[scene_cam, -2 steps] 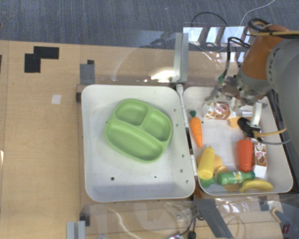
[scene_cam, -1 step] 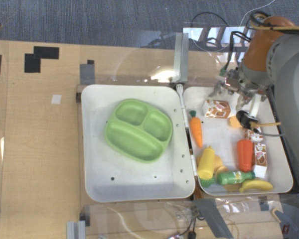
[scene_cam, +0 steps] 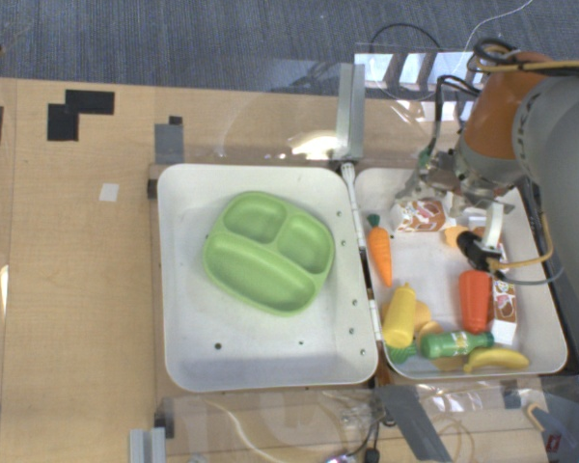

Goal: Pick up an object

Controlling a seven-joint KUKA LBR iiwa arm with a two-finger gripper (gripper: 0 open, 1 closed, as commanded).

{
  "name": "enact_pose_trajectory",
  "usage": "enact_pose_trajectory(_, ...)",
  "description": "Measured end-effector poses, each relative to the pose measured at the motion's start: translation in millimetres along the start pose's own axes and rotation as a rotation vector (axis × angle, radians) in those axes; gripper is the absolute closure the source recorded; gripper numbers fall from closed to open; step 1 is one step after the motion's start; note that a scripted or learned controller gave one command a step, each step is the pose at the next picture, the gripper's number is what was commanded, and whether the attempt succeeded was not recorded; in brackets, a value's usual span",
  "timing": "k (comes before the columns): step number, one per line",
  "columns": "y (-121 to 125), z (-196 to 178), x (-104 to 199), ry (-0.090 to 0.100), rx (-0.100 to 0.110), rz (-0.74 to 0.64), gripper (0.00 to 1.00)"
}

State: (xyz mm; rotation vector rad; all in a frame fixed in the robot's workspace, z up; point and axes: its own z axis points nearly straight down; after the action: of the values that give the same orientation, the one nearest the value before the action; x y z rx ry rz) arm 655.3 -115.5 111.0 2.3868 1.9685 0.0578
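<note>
Camera view looks down on two white bins side by side. On the left, the left bin (scene_cam: 188, 355) holds a green plate (scene_cam: 268, 251) with three parts. Next comes the right bin (scene_cam: 550, 350), full of toy food: an orange carrot (scene_cam: 379, 254), a yellow bottle (scene_cam: 401, 316), a green bottle (scene_cam: 454, 343), a banana (scene_cam: 495, 359), a red bottle (scene_cam: 475, 299) and a small food packet (scene_cam: 423, 216). Over the far end of this bin hangs the gripper (scene_cam: 451, 183) on the big grey arm (scene_cam: 550, 133). I cannot tell if it is open or closed. I see no toy in it, so I think the picking up is not done yet.
</note>
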Motion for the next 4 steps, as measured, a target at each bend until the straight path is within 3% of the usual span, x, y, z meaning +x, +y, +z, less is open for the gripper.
enact_pose_trajectory(2,-13,0,-5,0.007,0.000,0.080,0.00)
enact_pose_trajectory(4,-27,-1,9,-0.001,-0.001,0.056,0.00)
